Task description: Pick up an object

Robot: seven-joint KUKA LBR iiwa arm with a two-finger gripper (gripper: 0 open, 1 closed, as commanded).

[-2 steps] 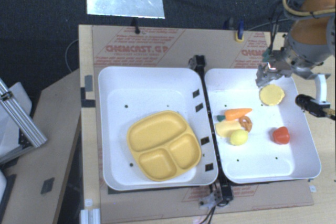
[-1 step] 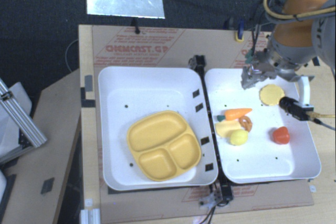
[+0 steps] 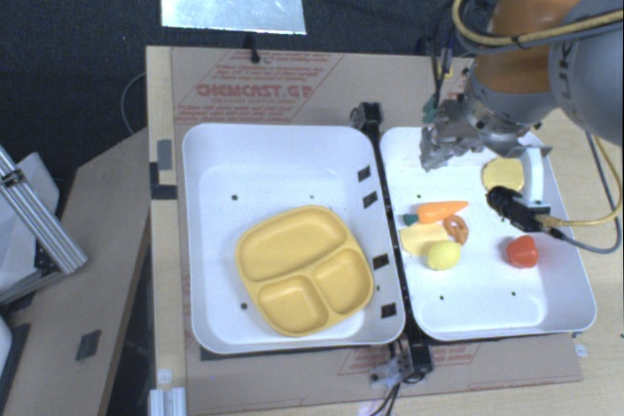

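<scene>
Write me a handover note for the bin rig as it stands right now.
Gripper: hanging over the far left corner of the right bin, nothing visibly between its fingers; open or shut can't be told.
Right bin: carrot, pretzel, yellow lemon-like fruit, tomato, a flat yellow piece partly behind the arm.
Left bin: yellow divided tray.
Done: nothing picked yet.
Left: descend on an object, grasp, lift. The carrot looks nearest.
</scene>
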